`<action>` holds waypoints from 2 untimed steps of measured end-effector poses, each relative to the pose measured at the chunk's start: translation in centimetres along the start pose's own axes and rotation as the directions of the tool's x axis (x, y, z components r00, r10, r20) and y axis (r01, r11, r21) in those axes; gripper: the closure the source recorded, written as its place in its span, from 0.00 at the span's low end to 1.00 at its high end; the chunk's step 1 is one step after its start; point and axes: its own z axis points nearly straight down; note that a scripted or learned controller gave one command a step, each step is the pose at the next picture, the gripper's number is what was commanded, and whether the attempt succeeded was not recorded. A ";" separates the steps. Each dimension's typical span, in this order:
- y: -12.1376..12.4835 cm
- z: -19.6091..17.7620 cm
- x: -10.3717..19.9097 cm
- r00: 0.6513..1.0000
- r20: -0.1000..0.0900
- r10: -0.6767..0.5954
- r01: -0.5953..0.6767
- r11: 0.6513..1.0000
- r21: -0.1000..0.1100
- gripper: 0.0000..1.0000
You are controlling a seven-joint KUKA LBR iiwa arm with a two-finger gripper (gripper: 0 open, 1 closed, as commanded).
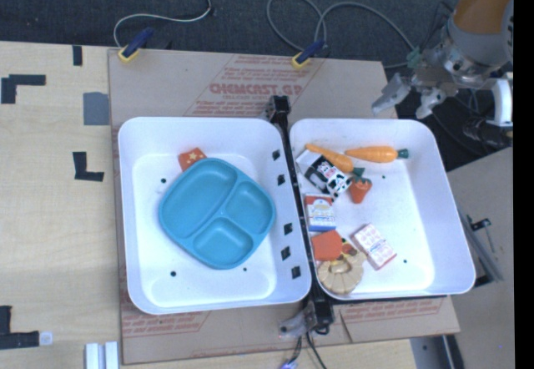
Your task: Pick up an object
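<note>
At the upper right of the frame the claw (412,99) hovered outside the right bin (446,217), its fingers spread apart and holding nothing. Two carrots (370,154) lay in that bin's upper part; a blue divided plate (217,213) filled the left bin (133,192).

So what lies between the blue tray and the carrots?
In the camera view, the black divider where the bins meet lies between the blue tray and the carrots; otherwise bare white bin floor.

Grey arm (476,46) with an orange band (486,0), ending in pale grey fingers (390,97).
</note>
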 end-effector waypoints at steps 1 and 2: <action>0.5 12.6 2.4 1.000 -0.001 0.000 0.000 1.000 0.004 0.00; 0.7 18.3 7.5 1.000 0.001 0.000 0.000 1.000 0.000 0.00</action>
